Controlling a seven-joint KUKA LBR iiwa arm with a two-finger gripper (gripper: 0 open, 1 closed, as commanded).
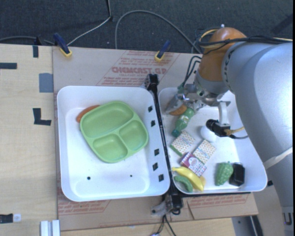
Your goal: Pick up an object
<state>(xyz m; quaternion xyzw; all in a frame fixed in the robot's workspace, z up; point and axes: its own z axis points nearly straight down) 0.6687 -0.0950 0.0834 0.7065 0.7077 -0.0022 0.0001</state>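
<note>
- My gripper (pixel 183 100) sits low over the far left corner of the right bin (pixel 246 146), close to the divider between the 2 bins.
- I cannot tell from this view whether it is open or closed.
- A small brown item (pixel 176 111) lies right at my gripper; I cannot tell if they touch.
- A green bottle (pixel 182 123) lies slanted just beside the brown item, its upper end near my gripper and its lower end pointing toward the front of the bin.
- In front of the bottle are 3 small packets close together: a pale checked packet (pixel 183 142), a second pale packet (pixel 205 150), and a red-and-white packet (pixel 192 163) between and in front of them.
- A yellow banana (pixel 192 178) lies at the front left of the right bin, with a green piece (pixel 183 182) along its near side.
- A bumpy green item (pixel 224 173) and a black block (pixel 237 174) sit side by side, touching, in the front right corner.
- The left bin (pixel 69 146) holds a green divided plate (pixel 114 131) with 3 compartments, and an orange thing (pixel 86 113) pokes out from under its far left edge.
</note>
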